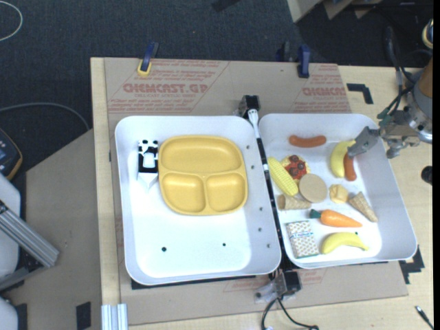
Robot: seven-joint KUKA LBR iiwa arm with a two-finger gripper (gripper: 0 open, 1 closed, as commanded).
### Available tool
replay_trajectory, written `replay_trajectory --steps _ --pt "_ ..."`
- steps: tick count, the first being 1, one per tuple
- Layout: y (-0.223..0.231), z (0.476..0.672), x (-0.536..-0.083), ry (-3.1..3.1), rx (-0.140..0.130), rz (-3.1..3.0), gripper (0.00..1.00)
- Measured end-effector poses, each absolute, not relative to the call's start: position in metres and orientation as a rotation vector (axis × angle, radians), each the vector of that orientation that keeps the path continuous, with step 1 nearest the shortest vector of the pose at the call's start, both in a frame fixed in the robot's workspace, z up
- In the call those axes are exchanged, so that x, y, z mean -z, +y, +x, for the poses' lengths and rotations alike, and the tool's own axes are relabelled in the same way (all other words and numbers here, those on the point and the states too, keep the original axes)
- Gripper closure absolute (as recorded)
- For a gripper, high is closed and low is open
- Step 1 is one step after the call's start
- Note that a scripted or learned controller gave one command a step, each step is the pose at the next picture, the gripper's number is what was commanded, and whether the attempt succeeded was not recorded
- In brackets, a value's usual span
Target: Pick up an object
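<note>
Right bin (395, 205) holds the toy food, loosely scattered. Sausage (307, 141) lies near the far wall. Below it a corn cob (282, 176), a small pizza piece (296, 163) and a tan disc (313, 188), close together. A banana (337, 158) stands on the right side of the bin, a second sausage (350, 168) touching it. Nearer the front: two cones (363, 206), (297, 202), a carrot (339, 218), a second banana (346, 242) and a patterned cracker (301, 238).

Gripper (380, 139) sits at the bin's right far edge, one grey finger (364, 141) slanting down toward the upright banana and red sausage. Nothing visibly held; how wide it stands, cannot tell.

Left bin (137, 246) carries a yellow divided plate (203, 172), three compartments, with a small black-and-white block (148, 158) just beside its left edge.

Both bins rest on a brown board (206, 88), clamps (145, 60) at the far edge.
</note>
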State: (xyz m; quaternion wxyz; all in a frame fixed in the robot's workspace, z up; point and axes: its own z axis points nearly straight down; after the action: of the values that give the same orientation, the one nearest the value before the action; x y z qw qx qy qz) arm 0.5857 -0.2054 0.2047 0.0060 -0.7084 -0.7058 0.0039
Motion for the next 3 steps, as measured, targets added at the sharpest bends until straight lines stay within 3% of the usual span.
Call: replay_trajectory --steps 1,3 --pt "-0.205 0.589 -0.214 -2.222 0.0 -2.222 0.0" --pt "-0.204 0.593 -0.086 -2.218 -0.005 -2.216 0.0"
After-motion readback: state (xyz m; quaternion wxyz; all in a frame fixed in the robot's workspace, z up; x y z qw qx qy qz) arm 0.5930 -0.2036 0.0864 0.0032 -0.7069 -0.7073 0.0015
